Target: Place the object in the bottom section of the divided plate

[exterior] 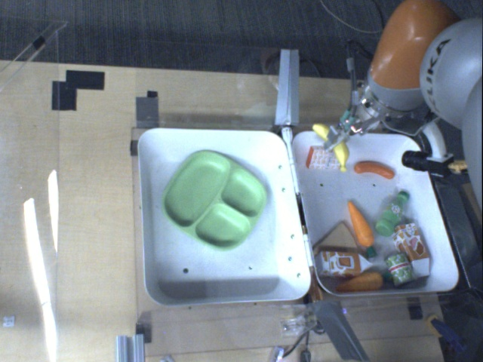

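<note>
Hovering hand above banana in right bin, finger state unclear, green divided plate left.

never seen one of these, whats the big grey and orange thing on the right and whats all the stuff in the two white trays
That big thing is a robot arm, grey with an orange band, reaching in from the right. One camera fixed above the bench looks down at a slant. At the arm's tip is a small two-finger gripper, low over the top of the right bin, right by a yellow banana; whether it grips it is unclear. That bin also holds toy food: a sausage, a carrot, a green bottle and small cartons. The left bin holds a green divided plate with three sections, where an item should end up.
</note>
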Motion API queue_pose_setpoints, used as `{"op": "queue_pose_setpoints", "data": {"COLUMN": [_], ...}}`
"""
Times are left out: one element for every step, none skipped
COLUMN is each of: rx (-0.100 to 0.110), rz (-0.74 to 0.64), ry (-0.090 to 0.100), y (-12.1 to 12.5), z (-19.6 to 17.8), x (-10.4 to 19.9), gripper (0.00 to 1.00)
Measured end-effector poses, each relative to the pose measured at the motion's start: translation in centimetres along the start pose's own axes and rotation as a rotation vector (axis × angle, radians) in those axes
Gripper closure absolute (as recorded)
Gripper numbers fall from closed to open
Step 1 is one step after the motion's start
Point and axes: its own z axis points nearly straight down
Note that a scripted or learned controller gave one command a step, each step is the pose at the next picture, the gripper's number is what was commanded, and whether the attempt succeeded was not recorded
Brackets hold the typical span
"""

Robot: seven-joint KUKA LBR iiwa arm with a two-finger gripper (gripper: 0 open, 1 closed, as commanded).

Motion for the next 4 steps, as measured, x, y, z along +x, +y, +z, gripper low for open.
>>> {"op": "queue_pose_setpoints", "data": {"rx": [0.001, -0.001, 0.000, 0.000], "rz": [0.075, 0.115, -0.001, -0.129], "ry": [0.003, 0.002, 0.003, 0.003], "y": [1.0, 1.1, -1.7, -5.2], "z": [0.0, -5.0, -8.7, -11.2], "x": [10.7, 11.7, 14.5, 17.6], "gripper": [1.00, 1.00, 1.00, 1.00]}}
